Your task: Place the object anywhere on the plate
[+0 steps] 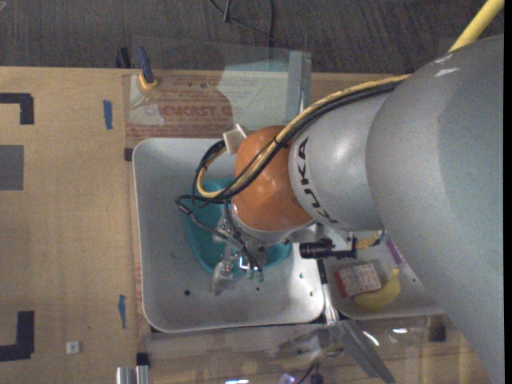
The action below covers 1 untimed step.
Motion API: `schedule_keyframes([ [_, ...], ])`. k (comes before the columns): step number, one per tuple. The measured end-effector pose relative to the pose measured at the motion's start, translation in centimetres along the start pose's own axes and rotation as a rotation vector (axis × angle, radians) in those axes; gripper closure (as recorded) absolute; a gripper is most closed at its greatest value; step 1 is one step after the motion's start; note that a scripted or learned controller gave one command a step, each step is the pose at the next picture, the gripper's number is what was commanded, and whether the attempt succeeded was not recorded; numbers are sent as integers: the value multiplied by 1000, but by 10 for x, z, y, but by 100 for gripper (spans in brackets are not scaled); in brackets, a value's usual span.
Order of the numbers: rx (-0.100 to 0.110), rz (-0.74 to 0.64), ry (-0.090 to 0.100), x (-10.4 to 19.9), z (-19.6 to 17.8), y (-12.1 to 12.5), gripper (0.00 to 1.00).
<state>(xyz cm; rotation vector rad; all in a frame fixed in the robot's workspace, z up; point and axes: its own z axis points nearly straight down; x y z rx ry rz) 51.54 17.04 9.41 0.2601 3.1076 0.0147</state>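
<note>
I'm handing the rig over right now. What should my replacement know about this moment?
Pincer: low in the left bin, just off the near edge of the teal plate; I can't tell whether it carries anything.
Things: the plate lies in the left bin, mostly hidden under the arm. A yellow banana and a red-patterned packet lie in the right bin.
Done: nothing visibly set on the plate's exposed part.
Left: confirm what the pincer carries, then place it on the plate.

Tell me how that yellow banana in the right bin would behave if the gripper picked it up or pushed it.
The banana looks curved, so a push would probably pivot or rock it rather than roll it. Its skin appears smooth, so the fingers might slip. It lies against a square packet, which might shift too.
</note>
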Motion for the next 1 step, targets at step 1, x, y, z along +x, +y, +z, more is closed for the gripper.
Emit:
schedule_keyframes([
  [1,12,267,16,-13,-95,-18,0],
])
